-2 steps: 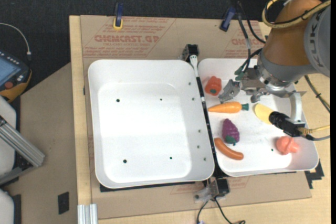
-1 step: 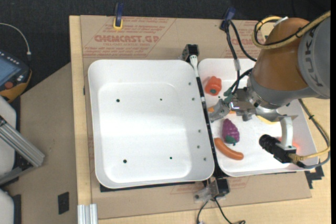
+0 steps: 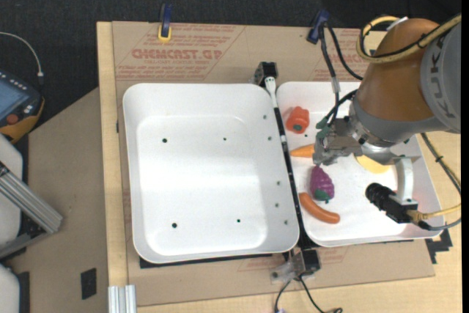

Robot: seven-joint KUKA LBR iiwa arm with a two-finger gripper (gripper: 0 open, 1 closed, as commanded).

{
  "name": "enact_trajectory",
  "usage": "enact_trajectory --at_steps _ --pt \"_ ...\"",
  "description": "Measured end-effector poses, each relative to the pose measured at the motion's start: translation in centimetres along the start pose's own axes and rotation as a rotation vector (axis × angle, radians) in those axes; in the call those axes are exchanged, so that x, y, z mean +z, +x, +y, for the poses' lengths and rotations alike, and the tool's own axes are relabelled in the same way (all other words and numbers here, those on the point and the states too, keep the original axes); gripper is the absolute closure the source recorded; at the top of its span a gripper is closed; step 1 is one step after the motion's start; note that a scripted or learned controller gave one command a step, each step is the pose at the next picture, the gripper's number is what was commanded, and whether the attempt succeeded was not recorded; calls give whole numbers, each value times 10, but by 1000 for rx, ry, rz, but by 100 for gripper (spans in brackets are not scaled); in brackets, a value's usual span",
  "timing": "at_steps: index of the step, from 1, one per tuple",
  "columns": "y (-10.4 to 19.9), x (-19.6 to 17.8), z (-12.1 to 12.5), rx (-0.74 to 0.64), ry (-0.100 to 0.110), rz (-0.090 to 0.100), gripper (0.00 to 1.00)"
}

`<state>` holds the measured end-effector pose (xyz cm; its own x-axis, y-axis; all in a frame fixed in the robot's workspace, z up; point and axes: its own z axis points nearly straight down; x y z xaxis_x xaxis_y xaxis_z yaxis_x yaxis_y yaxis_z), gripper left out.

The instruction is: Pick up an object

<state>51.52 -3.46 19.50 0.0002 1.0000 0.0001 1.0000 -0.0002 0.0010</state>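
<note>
- The cardboard sheet (image 3: 190, 48) with red printing covers the bench and lies under both bins.
- The left bin (image 3: 146, 157) takes up the middle of the view. We see a few small dark dots on its white floor.
- The right bin (image 3: 352, 223) sits flush against the left bin, their rims touching along a dark seam.
- The arm (image 3: 399, 84) reaches in from the right. Its orange band is above the right bin and it hides much of that bin's far side.
- The gripper (image 3: 328, 146) hangs low over the left half of the right bin, just beside the thick end of the carrot. We cannot tell whether it is open or closed, and we see nothing held in it.
- The orange-red sausage (image 3: 320, 210) lies slanted near the front of the right bin, close to the seam.
- The purple toy vegetable (image 3: 321, 183) lies just behind the sausage, below the gripper.
- The carrot (image 3: 302, 152) lies with its tip pointing at the left bin.
- The red-orange round fruit (image 3: 297, 119) sits behind the carrot, near the seam.
- A yellow piece (image 3: 375, 165) peeks out under the wrist.
- A blue clamp (image 3: 165, 18) grips the cardboard's far edge.
</note>
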Motion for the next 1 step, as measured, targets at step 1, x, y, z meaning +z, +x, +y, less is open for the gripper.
enact_trajectory --at_steps 1 --pt "1 -53 -30 0 -3 0 100"
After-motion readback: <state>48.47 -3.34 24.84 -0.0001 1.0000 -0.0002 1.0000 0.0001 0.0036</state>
